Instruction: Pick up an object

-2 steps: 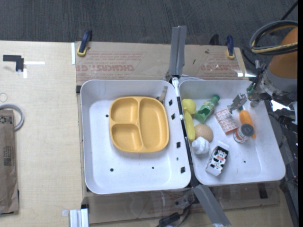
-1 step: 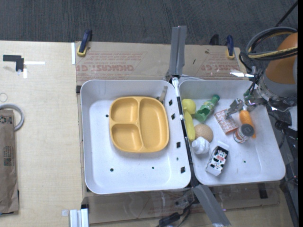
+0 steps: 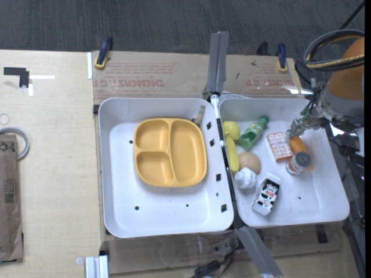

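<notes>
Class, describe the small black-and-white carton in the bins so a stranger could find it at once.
Start at the right bin, the one crowded with small items, and look to its near left part. The carton lies there below a crumpled white lump. It alone has a black-and-white cow-patch print; its neighbours are yellow, green, tan or orange.

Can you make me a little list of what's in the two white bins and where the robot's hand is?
left bin: one yellow divided plate with three sections
right bin: banana, green bottle, tan ball, white crumpled thing, small cow-print carton, red-and-white checked packet, orange can lying on its side
gripper: over the right bin's far right corner, close above the can and packet
held: nothing seen in the jaws
</notes>
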Action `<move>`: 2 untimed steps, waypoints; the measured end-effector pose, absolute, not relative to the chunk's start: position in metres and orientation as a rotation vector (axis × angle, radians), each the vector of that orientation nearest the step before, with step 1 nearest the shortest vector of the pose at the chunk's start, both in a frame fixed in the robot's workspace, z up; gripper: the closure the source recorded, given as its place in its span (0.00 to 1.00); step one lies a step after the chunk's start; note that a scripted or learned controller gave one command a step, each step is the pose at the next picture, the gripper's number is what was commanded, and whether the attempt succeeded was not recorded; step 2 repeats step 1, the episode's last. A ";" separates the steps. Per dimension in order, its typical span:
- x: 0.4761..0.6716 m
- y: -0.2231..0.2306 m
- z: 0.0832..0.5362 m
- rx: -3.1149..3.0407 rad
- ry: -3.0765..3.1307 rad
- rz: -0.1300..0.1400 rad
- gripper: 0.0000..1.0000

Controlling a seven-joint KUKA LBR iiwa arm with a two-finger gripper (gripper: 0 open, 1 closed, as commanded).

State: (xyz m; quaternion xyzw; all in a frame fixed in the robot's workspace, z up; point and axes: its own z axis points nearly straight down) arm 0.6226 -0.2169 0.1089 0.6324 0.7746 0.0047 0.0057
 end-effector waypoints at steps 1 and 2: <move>0.660 -0.143 0.207 2.056 2.372 -0.001 1.00; 0.660 -0.143 0.207 2.056 2.372 -0.001 1.00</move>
